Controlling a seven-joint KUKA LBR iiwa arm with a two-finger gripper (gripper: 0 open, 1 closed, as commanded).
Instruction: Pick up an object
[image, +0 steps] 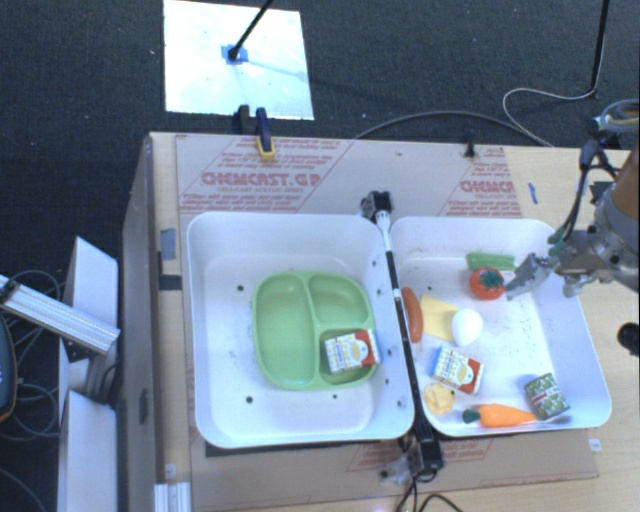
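My gripper (547, 283) hangs over the upper right part of the right bin (580, 345), open, with nothing between its fingers. Just left of it lie a red tomato (487, 284) and a green vegetable (490, 261). Further into this bin are a white egg (466, 326), a yellow cheese wedge (437, 314), a red sausage (412, 313), a small juice carton (457, 369), a carrot (498, 414) and a green can (546, 395).
The left bin (225, 300) holds a green divided plate (300, 330) with a second small carton (350, 352) in its lower right compartment. A pale yellow piece (438, 399) lies by the divider between the bins. Cables run along the back of the bench.
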